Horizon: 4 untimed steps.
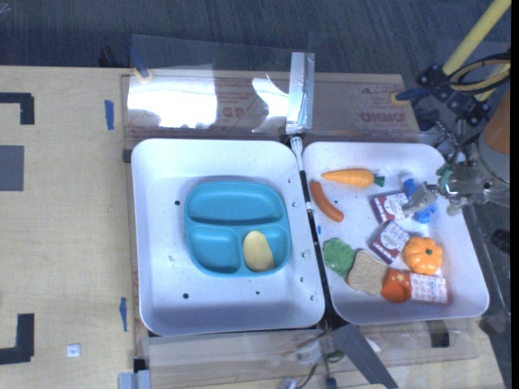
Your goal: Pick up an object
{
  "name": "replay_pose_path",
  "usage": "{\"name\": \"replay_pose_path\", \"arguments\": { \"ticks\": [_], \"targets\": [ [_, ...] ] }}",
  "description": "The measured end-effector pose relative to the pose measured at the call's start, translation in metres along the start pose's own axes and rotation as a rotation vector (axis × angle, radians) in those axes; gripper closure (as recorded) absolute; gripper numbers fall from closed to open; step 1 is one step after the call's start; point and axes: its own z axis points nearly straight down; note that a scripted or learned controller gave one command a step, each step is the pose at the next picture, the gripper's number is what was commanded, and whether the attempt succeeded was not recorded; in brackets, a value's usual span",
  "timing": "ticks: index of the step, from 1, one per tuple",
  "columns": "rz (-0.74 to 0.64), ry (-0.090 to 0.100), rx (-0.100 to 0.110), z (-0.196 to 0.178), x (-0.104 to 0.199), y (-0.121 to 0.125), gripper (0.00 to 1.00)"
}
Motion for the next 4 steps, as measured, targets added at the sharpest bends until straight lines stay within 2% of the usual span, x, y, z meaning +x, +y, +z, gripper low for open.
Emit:
{"name": "replay_pose_path", "arguments": {
  "ticks": [1,2,3,4],
  "targets": [
    [0.138,0.015,-0.008,0.089,-0.025,0.05,0.0],
    [0.072,-0.003,-0.011,0.0,-0.014,0.01,0.0],
    [0.051,-0.004,-0.015,0.088,-0.001,0.043,0.0],
    [0.052,-0.004,-0.011,0.077,-0.001,0.042,1.0]
  ]
}}
